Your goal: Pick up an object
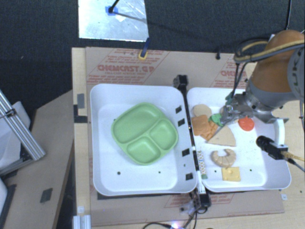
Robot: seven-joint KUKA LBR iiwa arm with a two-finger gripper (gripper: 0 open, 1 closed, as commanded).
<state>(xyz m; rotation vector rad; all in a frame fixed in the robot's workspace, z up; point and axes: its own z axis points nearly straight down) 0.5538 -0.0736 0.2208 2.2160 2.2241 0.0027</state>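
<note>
My gripper [226,116] hangs low over the right bin [274,175], at its upper middle. Just left of its tip lies a small green piece [217,119], touching or nearly touching it. Around it lie an orange waffle-like piece [203,126], a round tan cookie [201,110], a pale wedge slice [224,137] and a red-orange round piece [246,124]. Lower down sit a curled shrimp-like piece [224,156] and a yellow cheese square [231,174]. Nothing shows clearly between the fingers.
The left bin [102,175] holds a green three-compartment plate [144,133]. A black divider strip [187,128] runs between the two bins. Cardboard [124,66] lies under both bins, and a metal sheet [113,13] sits at the back.
</note>
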